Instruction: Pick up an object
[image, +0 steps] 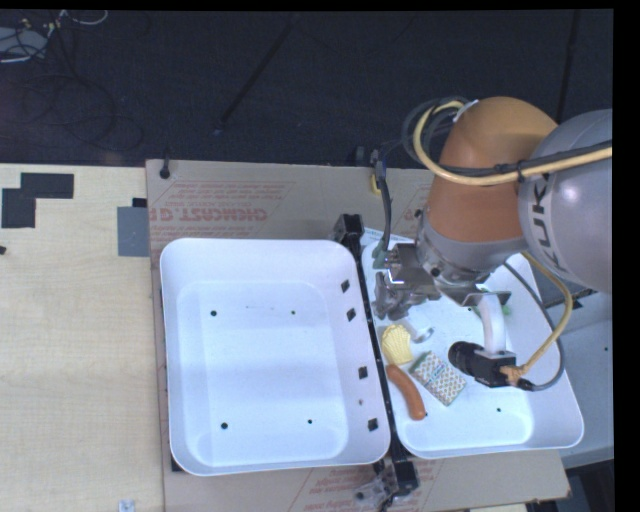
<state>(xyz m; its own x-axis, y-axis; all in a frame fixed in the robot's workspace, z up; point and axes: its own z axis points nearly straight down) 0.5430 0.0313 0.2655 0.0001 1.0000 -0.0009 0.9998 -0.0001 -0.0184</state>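
While the fingers (393, 290) hover above the yellow brush (397, 344), their state is unclear.

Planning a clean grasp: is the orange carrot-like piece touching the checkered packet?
Cannot tell: in the camera view the orange piece and checkered packet sit very close, edges unclear.

Robotics lab bench with a bin-picking test rig

A grey industrial arm (560, 200) with an orange band and loose yellow cabling reaches over two shallow white bins (200, 300) clamped side by side on a printed cardboard sheet (250, 195); a pale wooden bench (70, 350) carries it, with dark floor and trailing cables (40, 35) beyond.
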